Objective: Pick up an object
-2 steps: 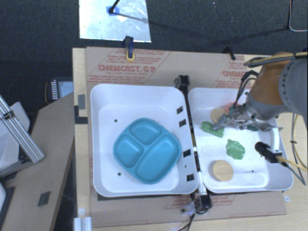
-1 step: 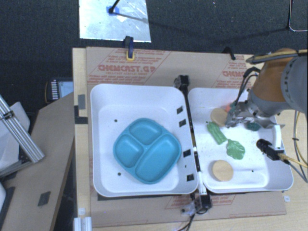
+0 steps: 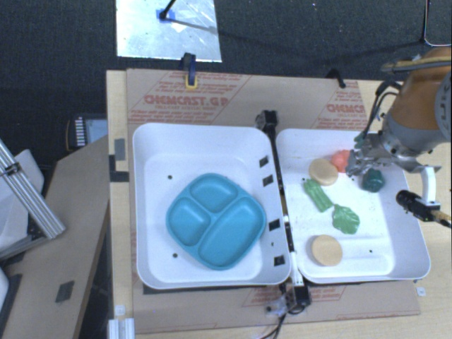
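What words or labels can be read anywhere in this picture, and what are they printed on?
"CHEMCAST GP": red print on the brown protective sheet under the two white bins, behind the left bin.
The same red print repeats behind the right bin, near the arm; there only "CHEMC" can be made out.
Smaller red lines around these logos are too blurred to read.
The blue tray and the toy food carry no text.

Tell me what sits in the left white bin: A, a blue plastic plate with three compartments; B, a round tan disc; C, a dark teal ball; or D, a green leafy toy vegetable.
A: the blue plastic plate with three compartments lies alone in the left white bin, while the small toy pieces are in the right white bin.
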